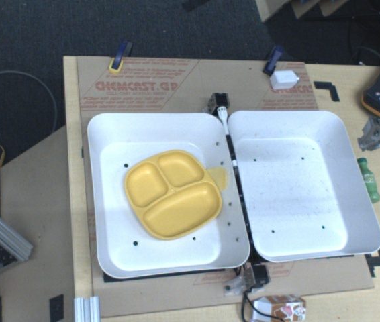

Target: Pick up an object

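Step in hand: approach, not yet begun in earnest. The gripper sits at the far right of the scene, outside the right bin and just past its right rim, over the bench. It touches nothing that can be made out, and nothing is seen in its grasp. Whether it is spread or closed cannot be told from here; it is small, partly cut off and blurred. The only evident candidate for picking is the yellow divided plate, lying flat in the middle of the left bin, with a small yellow piece touching its right edge. A green object lies on the bench just beside the right bin's right rim, near the gripper. Judgement: the next move calls for a long traverse leftward across the right bin, then a descent onto the plate's raised rim, since its broad flat body offers a poor hold.
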`<state>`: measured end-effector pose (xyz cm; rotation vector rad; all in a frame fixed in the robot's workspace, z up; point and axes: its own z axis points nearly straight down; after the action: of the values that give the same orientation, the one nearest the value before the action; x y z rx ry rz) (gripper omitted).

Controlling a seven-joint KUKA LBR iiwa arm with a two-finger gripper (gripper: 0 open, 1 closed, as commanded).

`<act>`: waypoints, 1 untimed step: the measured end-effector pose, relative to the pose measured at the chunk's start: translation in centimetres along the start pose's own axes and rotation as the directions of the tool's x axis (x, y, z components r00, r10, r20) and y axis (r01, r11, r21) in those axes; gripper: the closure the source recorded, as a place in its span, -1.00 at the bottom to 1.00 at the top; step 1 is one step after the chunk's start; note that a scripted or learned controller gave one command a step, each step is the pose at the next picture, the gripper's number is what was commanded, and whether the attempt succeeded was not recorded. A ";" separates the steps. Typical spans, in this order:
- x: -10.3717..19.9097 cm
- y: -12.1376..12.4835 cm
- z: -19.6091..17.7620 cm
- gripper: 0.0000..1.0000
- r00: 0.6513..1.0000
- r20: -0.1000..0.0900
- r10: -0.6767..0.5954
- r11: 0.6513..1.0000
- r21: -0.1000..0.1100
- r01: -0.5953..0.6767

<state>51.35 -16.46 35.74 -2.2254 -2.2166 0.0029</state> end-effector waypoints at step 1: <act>-5.9 -0.5 8.9 1.00 1.000 -0.002 0.002 1.000 0.008 -0.002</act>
<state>50.78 -22.32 26.83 -2.2229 -2.2090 0.0091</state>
